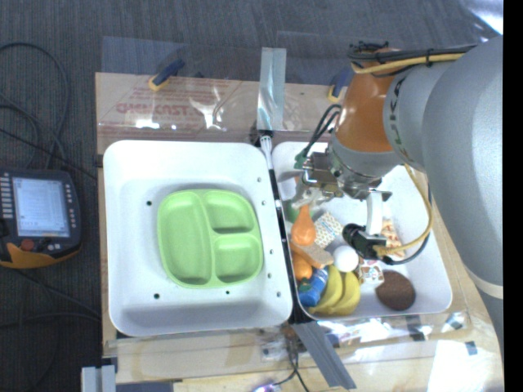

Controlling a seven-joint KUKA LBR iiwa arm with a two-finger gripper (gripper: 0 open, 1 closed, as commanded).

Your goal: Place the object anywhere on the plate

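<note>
A light green plate (208, 237) with three compartments lies in the left white bin (131, 178). My gripper (314, 188) hangs low over the upper left part of the right bin (425, 243), under the orange wrist band. Just below it lies an orange carrot-shaped toy (304, 227), close to the gripper's tip; contact between the two cannot be made out. The arm's body hides the bin's upper right part.
The right bin holds a heap of small things: yellow bananas (343, 294), a brown round object (395, 289), a white egg (346, 259), a blue item (315, 286) and a patterned packet (328, 229). A divider wall (278, 219) runs between the bins. A teach pendant (37, 216) lies far left.
</note>
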